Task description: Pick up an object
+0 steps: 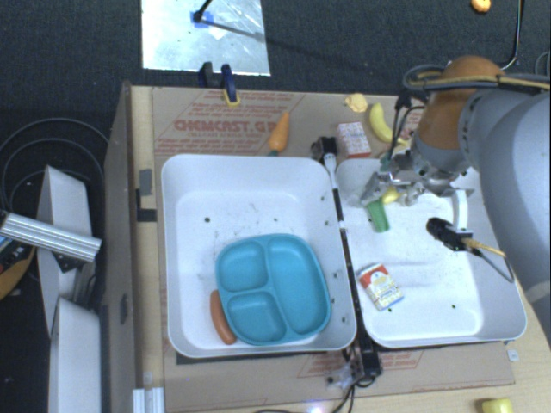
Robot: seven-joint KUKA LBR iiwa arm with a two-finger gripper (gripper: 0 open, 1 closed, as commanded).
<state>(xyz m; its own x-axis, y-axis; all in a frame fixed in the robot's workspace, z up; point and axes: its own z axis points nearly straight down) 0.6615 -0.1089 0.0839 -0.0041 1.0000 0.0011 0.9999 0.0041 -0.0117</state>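
A robotics lab: two white bins (258, 175) sit on a cardboard-covered bench (232, 119) over dark carpet (69, 41), with loose cables (34, 144) at nine o'clock and aluminium framing (52, 235) beside them.

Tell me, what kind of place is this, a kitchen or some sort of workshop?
Most likely a robotics lab test bench, not a kitchen. A grey robot arm reaches over two white bins holding toy-like items, such as a blue divided plate, and loose cables lie on the dark floor.

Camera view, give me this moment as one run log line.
arm: over right bin | gripper: above green object | grasp: unclear | left bin: blue tray, hot dog
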